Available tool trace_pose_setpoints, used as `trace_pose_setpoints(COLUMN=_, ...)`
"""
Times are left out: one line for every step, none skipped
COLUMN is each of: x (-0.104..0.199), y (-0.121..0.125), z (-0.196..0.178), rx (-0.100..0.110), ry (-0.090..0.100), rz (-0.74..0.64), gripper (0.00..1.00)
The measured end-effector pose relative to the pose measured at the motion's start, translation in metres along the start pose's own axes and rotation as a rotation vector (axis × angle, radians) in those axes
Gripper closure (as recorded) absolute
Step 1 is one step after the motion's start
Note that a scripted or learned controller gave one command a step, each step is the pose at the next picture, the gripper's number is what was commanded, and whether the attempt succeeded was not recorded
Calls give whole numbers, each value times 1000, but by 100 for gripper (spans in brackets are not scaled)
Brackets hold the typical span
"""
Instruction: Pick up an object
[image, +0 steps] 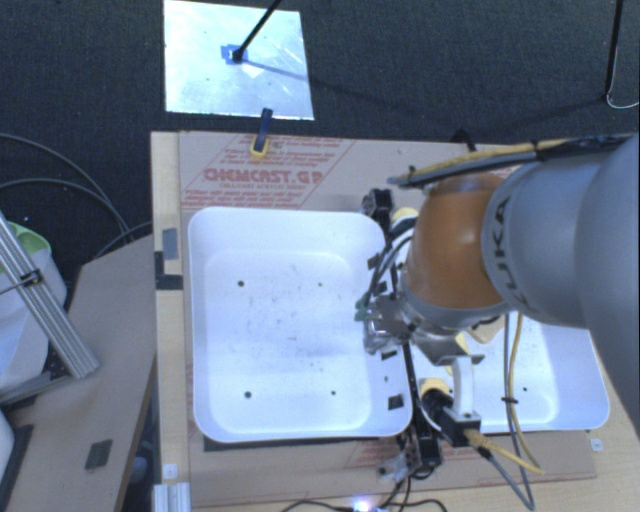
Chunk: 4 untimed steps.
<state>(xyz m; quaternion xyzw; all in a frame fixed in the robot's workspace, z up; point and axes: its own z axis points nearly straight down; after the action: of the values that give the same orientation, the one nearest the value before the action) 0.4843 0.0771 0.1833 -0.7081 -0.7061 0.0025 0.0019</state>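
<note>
My arm's orange band (450, 245) and grey wrist reach in from the right and cover most of the right bin (560, 400). The gripper (385, 330) hangs low over the ridge between the two bins, at the right bin's left side, with its tip hidden under the wrist hardware. A small pale yellow object (405, 215) peeks out just past the orange band at the bin's far left corner. Another pale yellow piece (436, 388) shows below the wrist near the bin's front; I cannot tell what it is.
The left bin (215, 400) shows a white floor with faint smudges and a few small dark dots. Cables (515, 420) trail from the wrist over the front edge. A cardboard sheet (265, 170) lies under both bins, and a metal plate (240, 60) lies beyond it.
</note>
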Motion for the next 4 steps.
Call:
trace_pose_setpoints(x=-2, y=39, z=-109, rx=-21, ry=2, rz=-7, gripper=100)
trace_pose_setpoints(x=29, y=36, z=5, rx=1, ry=1, rz=-8, gripper=100)
trace_pose_setpoints(x=44, y=13, z=102, rx=-9, ry=1, rz=-4, gripper=100)
trace_pose_setpoints(x=80, y=13, z=-127, rx=-22, ry=8, rz=-11, gripper=100)
